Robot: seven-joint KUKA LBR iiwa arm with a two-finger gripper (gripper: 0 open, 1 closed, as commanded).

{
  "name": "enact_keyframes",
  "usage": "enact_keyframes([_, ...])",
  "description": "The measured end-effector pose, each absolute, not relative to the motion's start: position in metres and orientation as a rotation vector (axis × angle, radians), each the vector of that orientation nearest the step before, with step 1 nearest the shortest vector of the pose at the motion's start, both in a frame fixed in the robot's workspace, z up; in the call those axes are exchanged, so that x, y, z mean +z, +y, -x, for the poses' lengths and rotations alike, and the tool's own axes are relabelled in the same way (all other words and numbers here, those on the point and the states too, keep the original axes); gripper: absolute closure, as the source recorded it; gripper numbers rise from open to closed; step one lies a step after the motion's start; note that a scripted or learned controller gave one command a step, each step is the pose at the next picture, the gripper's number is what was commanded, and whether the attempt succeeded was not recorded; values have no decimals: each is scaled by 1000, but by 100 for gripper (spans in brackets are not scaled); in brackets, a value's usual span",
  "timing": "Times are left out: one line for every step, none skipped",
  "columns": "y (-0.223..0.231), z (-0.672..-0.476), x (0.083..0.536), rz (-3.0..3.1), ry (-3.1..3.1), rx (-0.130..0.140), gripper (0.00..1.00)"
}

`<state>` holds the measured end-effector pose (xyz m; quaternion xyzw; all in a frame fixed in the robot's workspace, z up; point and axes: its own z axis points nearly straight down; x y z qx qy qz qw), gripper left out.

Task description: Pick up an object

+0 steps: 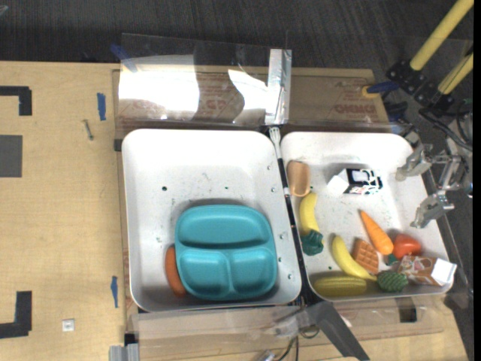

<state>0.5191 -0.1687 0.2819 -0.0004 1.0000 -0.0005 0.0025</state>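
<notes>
The right bin (338,150) holds several toy foods. Among them are a tan bun (298,177), two bananas (308,212) (349,256), a carrot (376,232), a waffle (367,256), a tomato (407,244), a broccoli piece (391,280), a yellow-green corn cob (338,284) and a white-and-black packet (356,180). My gripper (419,189) hovers at that bin's right rim, above and to the right of the carrot and tomato. It is open, and nothing sits between its fingers.
The left bin (150,164) carries a teal divided plate (224,251), with an orange item (172,269) peeking out at the plate's left. A clear plastic sheet (203,89) lies behind the bins. Yellow-legged stand parts (443,28) rise at the far right.
</notes>
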Motion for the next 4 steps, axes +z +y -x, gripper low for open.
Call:
enact_keyframes([-159,-509,138,81,3147,5,0])
enact_keyframes([-172,-492,88,-90,3133,0,0])
enact_keyframes([-171,-495,99,-86,3126,-4,100])
enact_keyframes([-129,-498,136,-525,3090,0,100])
